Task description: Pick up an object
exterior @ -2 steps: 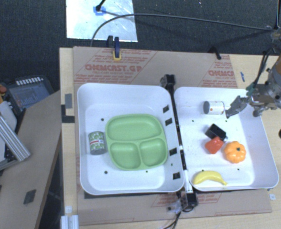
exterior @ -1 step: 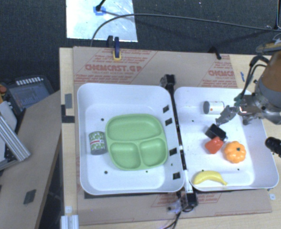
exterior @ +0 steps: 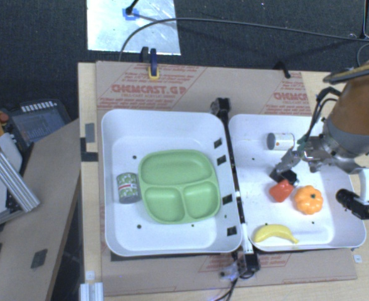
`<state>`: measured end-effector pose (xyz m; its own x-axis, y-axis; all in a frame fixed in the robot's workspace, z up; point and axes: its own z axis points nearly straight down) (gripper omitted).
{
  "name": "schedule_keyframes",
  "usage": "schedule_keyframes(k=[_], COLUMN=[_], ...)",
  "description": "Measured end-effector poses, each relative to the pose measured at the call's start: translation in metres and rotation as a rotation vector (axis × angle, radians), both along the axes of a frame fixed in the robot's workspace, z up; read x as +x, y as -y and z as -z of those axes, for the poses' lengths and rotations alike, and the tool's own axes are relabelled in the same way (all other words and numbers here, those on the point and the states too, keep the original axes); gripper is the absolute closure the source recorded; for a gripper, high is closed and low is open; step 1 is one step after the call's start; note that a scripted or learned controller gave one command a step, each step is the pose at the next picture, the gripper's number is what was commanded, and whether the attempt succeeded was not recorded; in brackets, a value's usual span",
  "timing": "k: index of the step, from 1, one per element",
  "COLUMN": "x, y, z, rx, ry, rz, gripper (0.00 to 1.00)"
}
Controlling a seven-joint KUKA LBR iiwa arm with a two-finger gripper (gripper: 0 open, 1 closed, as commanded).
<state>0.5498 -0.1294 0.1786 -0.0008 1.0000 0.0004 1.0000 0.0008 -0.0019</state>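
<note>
Bench surface is a cardboard sheet under two white bins; dark floor is seen behind it, with a silvery sheet and cables at top, and a pendant on a side table far left of the pincer. Left bin sits well left of the pincer: a green divided plate is laid in its middle, a small can is stood just off the plate's left edge, and bare white floor is left along the far wall and near rim. A black divider strip with clips is run between the bins. Right bin is where the pincer is seen, low over the bin floor, arm coming in from the right. A red object is found directly under and touching the fingertips; whether it is actually gripped cannot be told, and the finger opening cannot be made out. A small white cylinder is laid beyond the pincer, apart from it. An orange pumpkin-like object is sat just right of the red one, near the pincer. A banana is laid toward the near rim, apart. Bare floor is left at the bin's far-left corner; the right side is crowded by the arm.
</note>
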Motion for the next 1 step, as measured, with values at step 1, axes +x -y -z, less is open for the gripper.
schedule_keyframes(k=[1], x=[0.0035], y=[0.0057], z=[0.0446], rx=[0.000], ry=[-0.001], rz=[0.000], gripper=[0.00])
